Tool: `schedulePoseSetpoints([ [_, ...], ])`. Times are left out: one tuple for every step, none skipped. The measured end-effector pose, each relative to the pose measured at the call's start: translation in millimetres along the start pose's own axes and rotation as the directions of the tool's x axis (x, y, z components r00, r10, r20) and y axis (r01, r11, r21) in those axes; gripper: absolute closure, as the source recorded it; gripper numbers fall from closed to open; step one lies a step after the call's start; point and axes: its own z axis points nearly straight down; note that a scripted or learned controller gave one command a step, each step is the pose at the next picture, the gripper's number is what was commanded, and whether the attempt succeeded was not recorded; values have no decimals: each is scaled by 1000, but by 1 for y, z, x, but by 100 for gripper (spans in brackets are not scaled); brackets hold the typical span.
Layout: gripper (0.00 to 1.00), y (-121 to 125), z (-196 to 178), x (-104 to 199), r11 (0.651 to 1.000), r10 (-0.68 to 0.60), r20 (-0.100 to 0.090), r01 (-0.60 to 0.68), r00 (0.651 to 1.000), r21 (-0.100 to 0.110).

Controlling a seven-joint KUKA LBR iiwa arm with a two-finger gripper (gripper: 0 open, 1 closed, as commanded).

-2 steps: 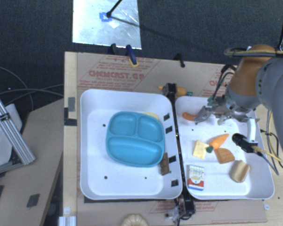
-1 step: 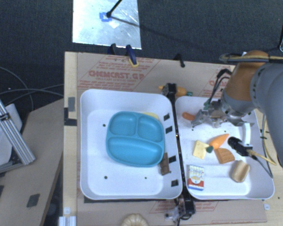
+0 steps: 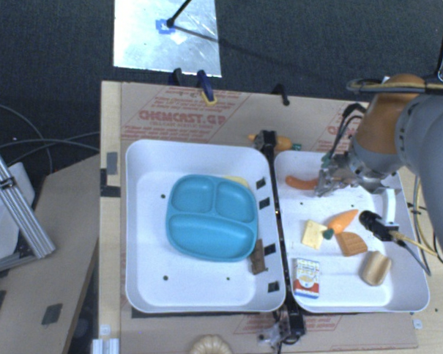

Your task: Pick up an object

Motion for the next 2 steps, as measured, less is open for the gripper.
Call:
schedulePoseSetpoints([
  [100, 0, -45, -4, 1000, 1, 0, -1, 1000, -1],
  [100, -3, -93, 1, 1000, -3, 0, 3, 1000, -2],
])
